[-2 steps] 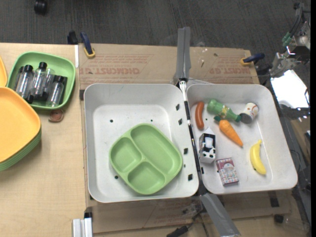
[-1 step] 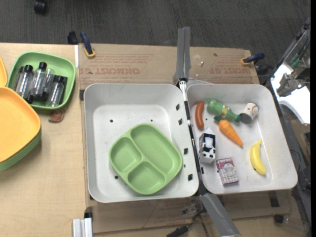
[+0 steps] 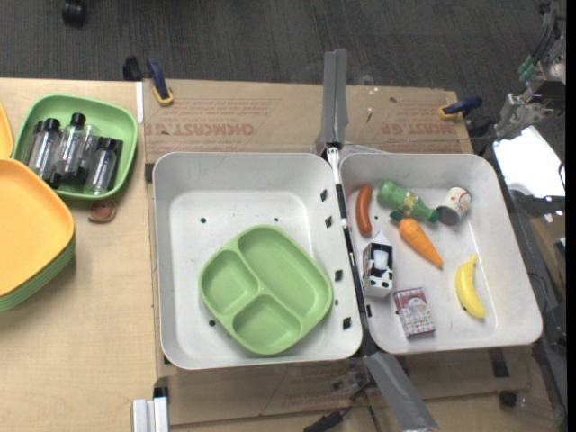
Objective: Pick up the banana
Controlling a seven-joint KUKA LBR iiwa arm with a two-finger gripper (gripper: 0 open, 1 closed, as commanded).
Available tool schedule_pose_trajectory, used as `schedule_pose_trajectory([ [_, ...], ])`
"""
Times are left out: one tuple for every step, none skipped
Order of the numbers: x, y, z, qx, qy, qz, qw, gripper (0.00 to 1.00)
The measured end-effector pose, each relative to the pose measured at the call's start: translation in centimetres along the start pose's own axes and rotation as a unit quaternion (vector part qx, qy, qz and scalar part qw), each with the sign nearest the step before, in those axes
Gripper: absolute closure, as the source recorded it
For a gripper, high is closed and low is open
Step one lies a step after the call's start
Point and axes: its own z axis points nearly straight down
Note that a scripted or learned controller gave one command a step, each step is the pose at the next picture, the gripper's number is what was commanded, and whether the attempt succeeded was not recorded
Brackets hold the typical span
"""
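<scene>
Yellow, curved banana (image 3: 468, 288) lies in the right bin (image 3: 517, 241); pincer's state untellable.

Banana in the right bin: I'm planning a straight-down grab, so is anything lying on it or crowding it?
Nothing visible does. The banana lies bare near the right bin's right wall, apart from the carrot and the small pink box.

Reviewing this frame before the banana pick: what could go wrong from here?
The banana lies close to the right bin's outer wall, so a finger coming down on that side may hit the wall. It is curved and lies flat, so it may slip from a pinch. The carrot lies nearby and could be nudged.
</scene>
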Motion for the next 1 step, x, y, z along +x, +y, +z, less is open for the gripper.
schedule_pose_trajectory([
  [0.43, -7.15, 0.78, 0.000, 0.001, 0.051, 0.9987, 1.00],
])
